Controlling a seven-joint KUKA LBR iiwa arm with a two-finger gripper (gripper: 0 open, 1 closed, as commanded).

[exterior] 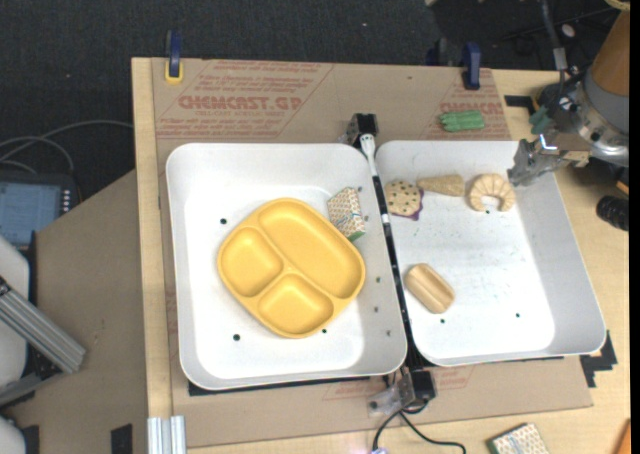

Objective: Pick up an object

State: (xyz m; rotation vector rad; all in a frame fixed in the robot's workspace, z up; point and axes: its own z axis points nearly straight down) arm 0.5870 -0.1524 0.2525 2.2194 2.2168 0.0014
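The claw [530, 157] hung at the right bin's [560, 272] far right corner, beside a croissant [491, 192]; how it was set could not be told. In that bin also lay a cookie [404, 198] and a bread roll [430, 288]. The left bin [190, 272] held a yellow divided tray [290, 267]

The KUKA arm [612, 92] is reaching in from the right edge, its grey wrist sitting high in the view. The gripper [530, 160] is pointing down and leftward; whether its fingers are apart or together is too small to tell.
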